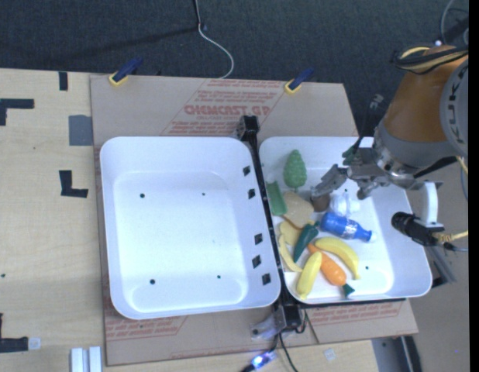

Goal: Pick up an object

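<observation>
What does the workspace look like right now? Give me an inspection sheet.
Surface: cardboard sheet on a wooden bench, bearing the left bin and right bin side by side.
Job's things: all in the right bin: green cone-shaped toy, blue bottle, banana, carrot, second yellow piece, dark green piece.
Clutter: blue-and-yellow clamps at the cardboard's far edge.
Grippers: gripper low over the right bin, above the pile; nothing seen between its parts.
Cables: white cable on the dark floor beyond the bench.
Surroundings: black tape marks on the bench.
</observation>
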{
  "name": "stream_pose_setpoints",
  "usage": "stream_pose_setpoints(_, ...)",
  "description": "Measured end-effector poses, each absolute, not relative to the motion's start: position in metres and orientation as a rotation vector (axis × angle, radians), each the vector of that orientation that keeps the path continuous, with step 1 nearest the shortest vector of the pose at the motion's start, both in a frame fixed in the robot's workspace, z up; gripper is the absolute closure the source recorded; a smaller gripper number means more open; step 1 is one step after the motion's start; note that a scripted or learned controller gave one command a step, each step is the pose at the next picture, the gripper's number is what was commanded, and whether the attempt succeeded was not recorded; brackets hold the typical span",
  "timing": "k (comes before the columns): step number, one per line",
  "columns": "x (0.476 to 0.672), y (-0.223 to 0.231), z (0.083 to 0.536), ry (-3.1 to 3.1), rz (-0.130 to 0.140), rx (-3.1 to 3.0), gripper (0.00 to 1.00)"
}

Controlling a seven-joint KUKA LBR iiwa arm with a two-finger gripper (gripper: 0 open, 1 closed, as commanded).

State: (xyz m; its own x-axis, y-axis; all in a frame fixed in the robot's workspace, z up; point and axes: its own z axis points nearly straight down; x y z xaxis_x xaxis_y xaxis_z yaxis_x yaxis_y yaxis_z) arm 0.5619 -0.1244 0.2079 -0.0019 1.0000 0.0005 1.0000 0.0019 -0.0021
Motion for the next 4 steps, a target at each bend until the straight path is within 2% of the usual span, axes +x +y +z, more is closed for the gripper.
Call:
stream_pose_setpoints(1, 0.520, -0.116, 0.144, -2.215, 0.010, -2.214, 0.00)
stream_pose_setpoints(2, 0.490, -0.119, 0.089, -2.241, -0.015, -2.242, 0.00)
stream_pose_setpoints(3, 0.491, -0.122, 0.103, -2.239, -0.014, -2.246, 1.00)
stream_pose_setpoints(4, 0.558, -0.091, 0.148, -2.232, -0.008, -2.217, 1.00)
